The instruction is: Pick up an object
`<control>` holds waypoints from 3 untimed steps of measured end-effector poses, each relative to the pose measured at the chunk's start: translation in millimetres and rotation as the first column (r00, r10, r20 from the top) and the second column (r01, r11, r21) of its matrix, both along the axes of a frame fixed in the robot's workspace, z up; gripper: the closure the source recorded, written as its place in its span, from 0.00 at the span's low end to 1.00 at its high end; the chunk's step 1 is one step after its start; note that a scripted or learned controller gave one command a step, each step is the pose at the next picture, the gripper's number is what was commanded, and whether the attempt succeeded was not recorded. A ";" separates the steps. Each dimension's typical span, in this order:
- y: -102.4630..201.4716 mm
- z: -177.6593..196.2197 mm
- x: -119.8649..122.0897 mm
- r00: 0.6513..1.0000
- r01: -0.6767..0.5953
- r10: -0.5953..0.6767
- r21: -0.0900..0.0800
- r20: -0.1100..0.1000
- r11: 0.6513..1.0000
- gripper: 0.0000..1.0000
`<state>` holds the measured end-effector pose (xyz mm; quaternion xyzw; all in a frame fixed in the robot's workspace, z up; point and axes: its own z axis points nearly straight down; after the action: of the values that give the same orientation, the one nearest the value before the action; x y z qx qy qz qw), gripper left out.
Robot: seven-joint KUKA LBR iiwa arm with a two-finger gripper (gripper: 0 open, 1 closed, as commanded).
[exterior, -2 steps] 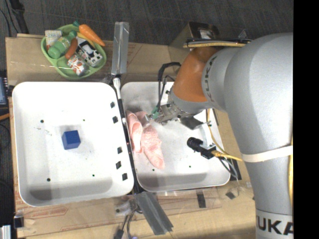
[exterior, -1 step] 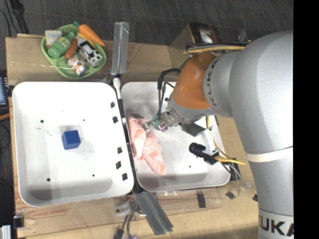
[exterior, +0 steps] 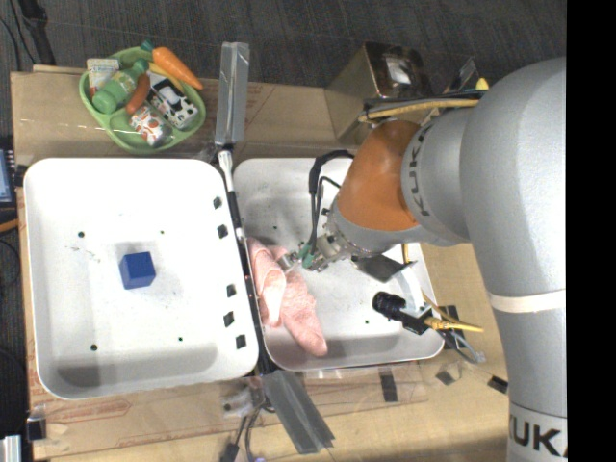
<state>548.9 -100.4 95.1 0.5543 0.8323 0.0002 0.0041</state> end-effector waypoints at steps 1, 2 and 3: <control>-0.5 0.0 -40.5 1.000 0.026 -0.026 0.000 0.001 1.000 0.00; 0.5 -0.3 -64.5 0.988 0.152 -0.152 0.003 0.002 0.988 0.00; 1.9 9.0 -64.1 0.989 0.145 -0.145 0.004 -0.001 0.989 1.00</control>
<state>484.8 -98.5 104.0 0.6132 0.7899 0.0016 0.0026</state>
